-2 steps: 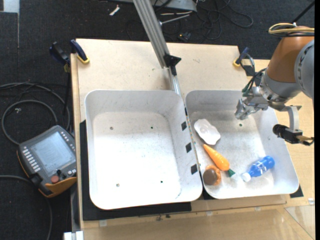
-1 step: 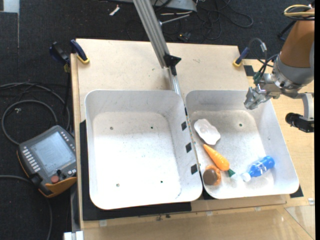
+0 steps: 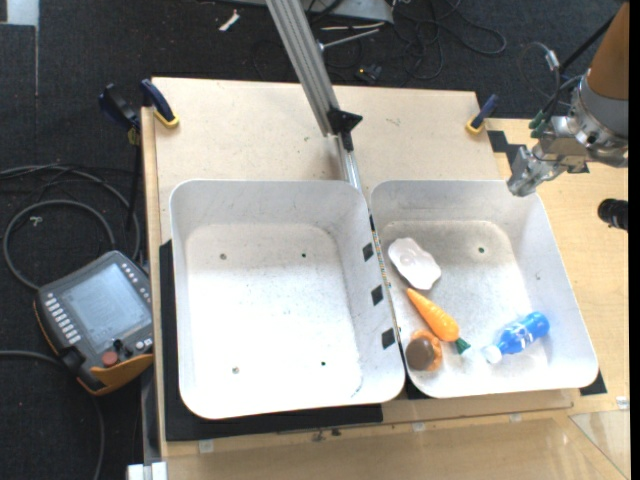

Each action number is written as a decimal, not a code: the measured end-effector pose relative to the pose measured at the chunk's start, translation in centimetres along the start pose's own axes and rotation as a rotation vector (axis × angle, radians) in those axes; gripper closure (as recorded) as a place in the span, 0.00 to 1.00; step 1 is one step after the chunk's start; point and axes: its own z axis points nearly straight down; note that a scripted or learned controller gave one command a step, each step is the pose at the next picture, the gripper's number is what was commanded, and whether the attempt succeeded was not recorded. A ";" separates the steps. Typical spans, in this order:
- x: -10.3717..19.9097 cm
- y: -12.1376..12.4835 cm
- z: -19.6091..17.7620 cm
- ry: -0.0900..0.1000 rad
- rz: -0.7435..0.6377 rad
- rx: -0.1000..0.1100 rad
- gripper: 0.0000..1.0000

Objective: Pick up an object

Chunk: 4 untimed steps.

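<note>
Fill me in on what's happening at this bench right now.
A grey robot arm reaches in from the right, its gripper hanging over the far right corner of the right bin, with nothing visibly held. That bin holds a white object, an orange carrot, a brown object and a blue bottle, all lying untouched. The left bin sits alongside. No pick has happened yet.

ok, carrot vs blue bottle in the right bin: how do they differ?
The carrot is orange and tapered with a green end; the blue bottle is blue with a white cap. The carrot lies near the bin's left wall, beside a brown object; the blue bottle lies apart, toward the right wall. Both lie on their sides in the right bin.
</note>
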 end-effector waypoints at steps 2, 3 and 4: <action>4.7 0.4 0.1 0.004 -0.004 0.008 1.00; 10.9 1.2 0.6 0.005 -0.006 0.009 1.00; 17.1 0.8 1.9 0.005 -0.005 0.010 1.00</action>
